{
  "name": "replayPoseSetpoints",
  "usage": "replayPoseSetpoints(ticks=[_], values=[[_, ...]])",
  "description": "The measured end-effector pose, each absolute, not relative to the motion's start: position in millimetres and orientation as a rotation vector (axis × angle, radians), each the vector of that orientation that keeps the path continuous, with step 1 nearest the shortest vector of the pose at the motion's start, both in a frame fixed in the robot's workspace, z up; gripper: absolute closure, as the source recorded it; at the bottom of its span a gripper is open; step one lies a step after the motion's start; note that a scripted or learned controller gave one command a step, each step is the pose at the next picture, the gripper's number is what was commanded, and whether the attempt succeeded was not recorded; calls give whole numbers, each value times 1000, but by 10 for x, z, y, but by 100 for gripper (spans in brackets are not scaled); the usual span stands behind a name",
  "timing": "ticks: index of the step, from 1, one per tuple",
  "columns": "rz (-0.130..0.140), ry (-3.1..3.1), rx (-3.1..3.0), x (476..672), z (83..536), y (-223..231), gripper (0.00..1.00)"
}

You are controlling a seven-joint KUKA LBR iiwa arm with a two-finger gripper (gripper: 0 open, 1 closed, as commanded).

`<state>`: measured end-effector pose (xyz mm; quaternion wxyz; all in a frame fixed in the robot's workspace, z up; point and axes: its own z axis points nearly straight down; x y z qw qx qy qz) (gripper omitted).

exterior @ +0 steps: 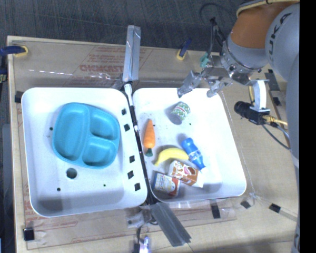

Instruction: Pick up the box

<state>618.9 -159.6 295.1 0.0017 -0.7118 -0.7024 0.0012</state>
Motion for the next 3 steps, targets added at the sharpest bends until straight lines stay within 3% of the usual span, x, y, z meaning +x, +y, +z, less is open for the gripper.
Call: replayPoseSetpoints(ticks=[1,2,3], values=[[10,-1929,-2472,6015,1593,-1309,0],[13,-1854,-2545,5702,901,-1061,0],[3,-1742,-2612,4767,901,-1135,0]])
